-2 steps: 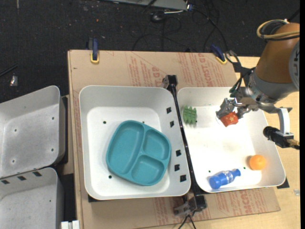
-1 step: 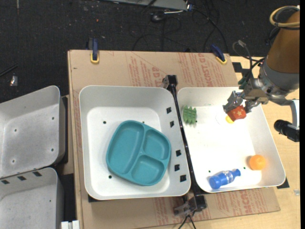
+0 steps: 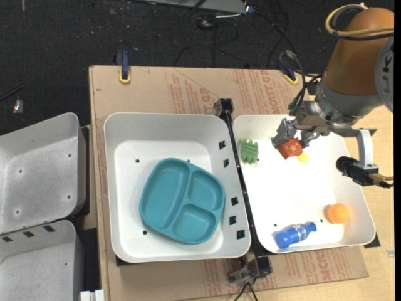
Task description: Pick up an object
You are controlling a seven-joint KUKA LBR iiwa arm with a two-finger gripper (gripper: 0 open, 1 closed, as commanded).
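A small red block with a yellow mark sits between the fingers of the gripper, closed on it over the right bin's far side. Left of the block lies a green ridged toy; nearer the camera, an orange ball and a blue bottle.

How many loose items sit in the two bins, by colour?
Teal: 1, divided plate, left bin
Green: 1, ridged toy, right bin
Red: 1, block at the tool
Yellow: 1, small piece beside the block
Orange: 1, ball
Blue: 1, bottle
Total: 6
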